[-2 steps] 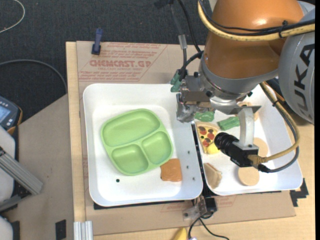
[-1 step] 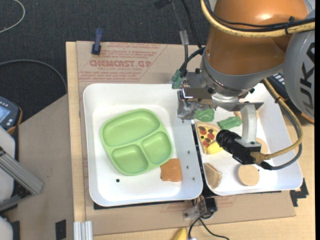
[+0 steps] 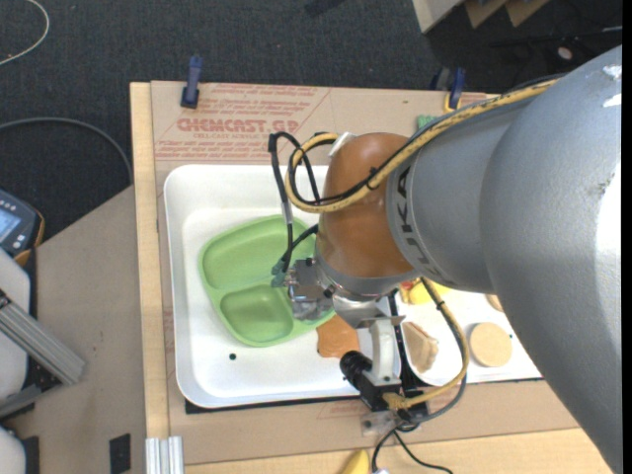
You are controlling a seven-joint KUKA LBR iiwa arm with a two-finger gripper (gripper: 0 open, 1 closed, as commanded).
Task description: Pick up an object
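A light green two-lobed dish (image 3: 247, 270) lies in the left white bin (image 3: 188, 265), toward its middle. An orange-brown piece (image 3: 336, 338) sits just right of the dish, partly under the arm. My gripper (image 3: 306, 292) hangs over the dish's right edge, below the orange band (image 3: 360, 210) of the arm; its fingers are hidden by the wrist. A tan wedge (image 3: 422, 347) and a round tan disc (image 3: 488, 344) lie in the right bin, mostly covered by the arm.
The grey arm covers most of the right bin and the right side of the view. Cables loop around the wrist. Blue clamps (image 3: 191, 82) hold the cardboard sheet at the bench's far edge. A small dark speck (image 3: 232, 355) lies near the left bin's front.
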